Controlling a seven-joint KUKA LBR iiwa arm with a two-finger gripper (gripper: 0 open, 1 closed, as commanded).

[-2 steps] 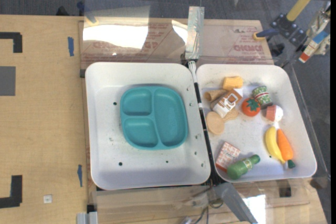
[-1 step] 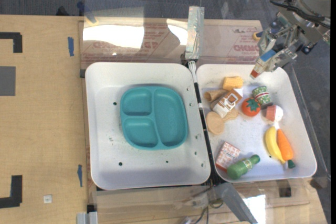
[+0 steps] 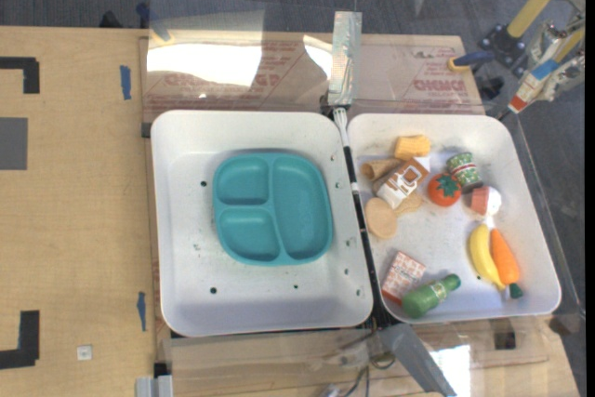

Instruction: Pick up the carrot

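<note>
An orange carrot (image 3: 504,259) with a small green tip lies at the right side of the right bin (image 3: 528,165), pointing toward the near right corner. A yellow banana (image 3: 482,256) lies right against its left side.
The right bin also holds a tomato (image 3: 443,190), a green bottle (image 3: 431,294), a pink-and-white carton (image 3: 403,273), a small can (image 3: 462,168), a yellow block (image 3: 412,146) and a milk-style box (image 3: 400,184). A teal divided plate (image 3: 273,207) sits in the left bin (image 3: 177,153).
</note>
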